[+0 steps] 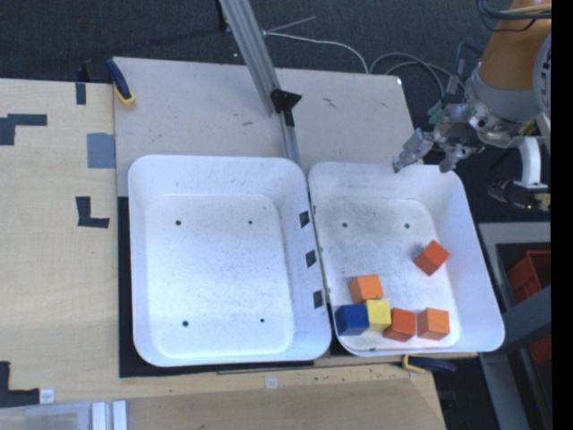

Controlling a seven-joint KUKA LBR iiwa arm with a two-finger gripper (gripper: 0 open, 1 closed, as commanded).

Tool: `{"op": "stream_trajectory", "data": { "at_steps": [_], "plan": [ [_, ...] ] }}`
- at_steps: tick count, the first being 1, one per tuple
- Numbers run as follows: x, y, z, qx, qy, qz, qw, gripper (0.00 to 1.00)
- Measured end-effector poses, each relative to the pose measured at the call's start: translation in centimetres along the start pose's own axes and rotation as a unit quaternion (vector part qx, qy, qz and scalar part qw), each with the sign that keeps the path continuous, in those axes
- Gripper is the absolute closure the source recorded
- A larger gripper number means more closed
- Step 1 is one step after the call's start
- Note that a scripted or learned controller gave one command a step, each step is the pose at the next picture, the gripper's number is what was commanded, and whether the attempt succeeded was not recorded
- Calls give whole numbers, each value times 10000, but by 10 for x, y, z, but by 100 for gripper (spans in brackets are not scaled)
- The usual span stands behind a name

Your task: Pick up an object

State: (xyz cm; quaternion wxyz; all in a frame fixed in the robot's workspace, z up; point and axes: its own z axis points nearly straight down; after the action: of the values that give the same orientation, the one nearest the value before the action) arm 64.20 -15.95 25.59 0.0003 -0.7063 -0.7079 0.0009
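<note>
Hovering over the far edge of the right shallow white plastic bin (474, 240), we see the end effector (421, 153), fingers apart and gripping nothing. Orange cubes (431, 257), a small yellow cube (379, 313) and a small blue cube (352, 319) sit near that bin's near side.

The bench (54, 240) has a light wooden top with some dark tape marks at its 9 o'clock side. A grey board (206, 115) lies on it toward 12 o'clock. Two shallow white bins stand directly on the bench, touching each other: the left bin (143, 240) at the centre and the right bin (470, 240) at 3 o'clock.
</note>
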Motion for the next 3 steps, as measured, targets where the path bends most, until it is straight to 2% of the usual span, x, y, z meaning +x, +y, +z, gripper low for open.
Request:
{"op": "stream_trajectory", "data": {
  "at_steps": [1,2,3],
  "plan": [
    [4,-91,40,39,11,17,10000,0],
    [6,-127,112,48,18,15,10000,0],
    [73,-155,124,29,27,-15,10000,0]
  ]
}}
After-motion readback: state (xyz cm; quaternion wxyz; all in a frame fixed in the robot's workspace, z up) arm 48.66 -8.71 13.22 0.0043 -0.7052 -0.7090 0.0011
